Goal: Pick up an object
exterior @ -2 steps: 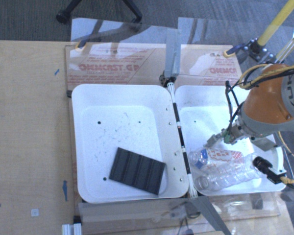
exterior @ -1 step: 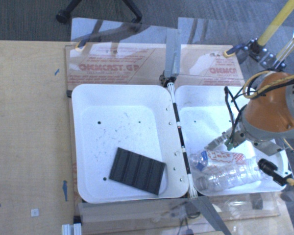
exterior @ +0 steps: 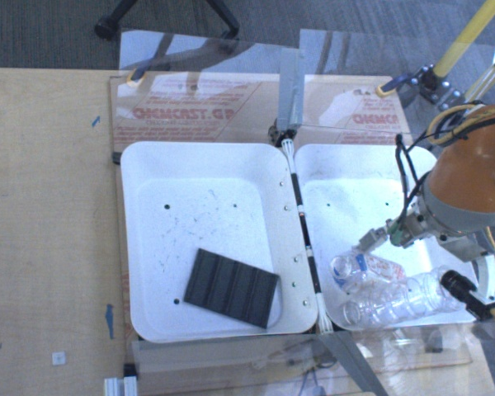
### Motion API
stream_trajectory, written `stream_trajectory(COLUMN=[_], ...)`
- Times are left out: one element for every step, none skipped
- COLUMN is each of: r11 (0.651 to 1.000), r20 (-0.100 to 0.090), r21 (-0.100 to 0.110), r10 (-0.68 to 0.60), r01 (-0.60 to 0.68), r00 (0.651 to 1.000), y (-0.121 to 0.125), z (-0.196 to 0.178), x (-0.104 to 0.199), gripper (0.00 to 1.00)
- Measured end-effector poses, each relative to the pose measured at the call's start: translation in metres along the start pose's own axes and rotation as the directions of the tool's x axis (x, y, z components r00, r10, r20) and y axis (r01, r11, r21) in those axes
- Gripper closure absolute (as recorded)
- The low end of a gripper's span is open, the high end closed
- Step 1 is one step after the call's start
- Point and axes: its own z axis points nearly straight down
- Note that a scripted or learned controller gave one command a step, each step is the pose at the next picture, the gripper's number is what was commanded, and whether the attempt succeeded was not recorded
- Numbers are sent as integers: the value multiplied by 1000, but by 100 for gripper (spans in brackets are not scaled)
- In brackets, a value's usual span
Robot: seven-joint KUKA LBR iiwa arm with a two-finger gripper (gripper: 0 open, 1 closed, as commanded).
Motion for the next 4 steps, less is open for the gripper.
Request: stream_trajectory(r11=[1000, 998, 999, 999], r20=[30, 49, 18, -17], r21=[-20, -34, -8, 35], r10=[20, -57, -43, 38], r01=[-20, 58, 43, -37], r00=[999, 997, 999, 999], y=[1, 2, 13, 3], z=[45, 56, 46, 32], x=[-12, -15, -10, -77], gripper=[0, 0, 0, 0])
